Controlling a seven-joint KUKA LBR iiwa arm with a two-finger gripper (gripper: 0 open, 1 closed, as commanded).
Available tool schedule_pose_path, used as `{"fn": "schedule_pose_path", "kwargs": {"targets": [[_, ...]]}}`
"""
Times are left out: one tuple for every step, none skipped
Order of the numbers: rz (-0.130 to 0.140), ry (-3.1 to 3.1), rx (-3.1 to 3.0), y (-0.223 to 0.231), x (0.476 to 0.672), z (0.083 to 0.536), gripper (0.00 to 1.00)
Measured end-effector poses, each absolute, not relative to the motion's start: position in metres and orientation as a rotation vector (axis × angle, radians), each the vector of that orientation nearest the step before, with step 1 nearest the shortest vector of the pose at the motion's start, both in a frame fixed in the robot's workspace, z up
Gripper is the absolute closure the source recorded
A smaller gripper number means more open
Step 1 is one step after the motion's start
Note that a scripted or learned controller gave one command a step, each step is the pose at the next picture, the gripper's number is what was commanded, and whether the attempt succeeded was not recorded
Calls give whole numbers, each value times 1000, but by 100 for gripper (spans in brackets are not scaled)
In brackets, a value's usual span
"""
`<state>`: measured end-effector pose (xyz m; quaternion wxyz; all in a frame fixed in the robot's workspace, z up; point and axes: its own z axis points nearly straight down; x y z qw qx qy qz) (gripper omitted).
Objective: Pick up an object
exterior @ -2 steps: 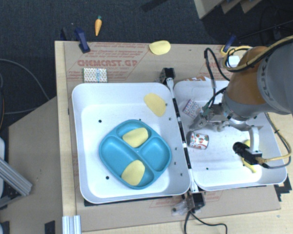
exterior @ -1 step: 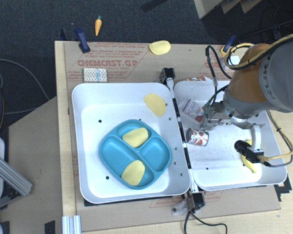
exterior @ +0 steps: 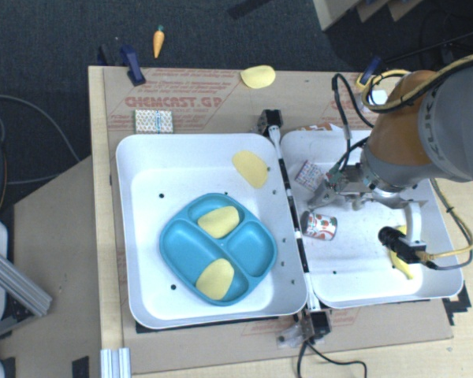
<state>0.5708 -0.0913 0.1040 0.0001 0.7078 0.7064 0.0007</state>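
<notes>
In the right bin (exterior: 355,282), a small white cup with red and green print (exterior: 319,226) lies on its side close to the left wall. A crumpled printed wrapper (exterior: 307,172) rests farther back in the same bin. My gripper (exterior: 337,196) hangs low over the right bin, just above and right of the cup and right of the wrapper, with nothing visibly in it. The left bin (exterior: 142,172) holds a blue divided plate (exterior: 252,250) carrying two yellow pieces (exterior: 218,221) (exterior: 215,278). Another yellow piece (exterior: 251,168) lies near that bin's back right corner.
On the bench behind the bins lie a pale yellow piece (exterior: 258,76), a patterned packet (exterior: 154,120) and a blue clip (exterior: 131,65). A small orange carrot (exterior: 158,42) is on the dark floor beyond. The arm's grey body (exterior: 449,124) covers the right bin's back right part.
</notes>
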Motion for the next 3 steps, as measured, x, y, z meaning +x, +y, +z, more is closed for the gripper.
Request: {"fn": "schedule_pose_path", "kwargs": {"targets": [[0, 2222, 2220, -94, 625, 85, 0], [-7, 2226, 2222, -94, 623, 94, 100], [4, 2222, 2218, -34, 625, 186, 100]]}}
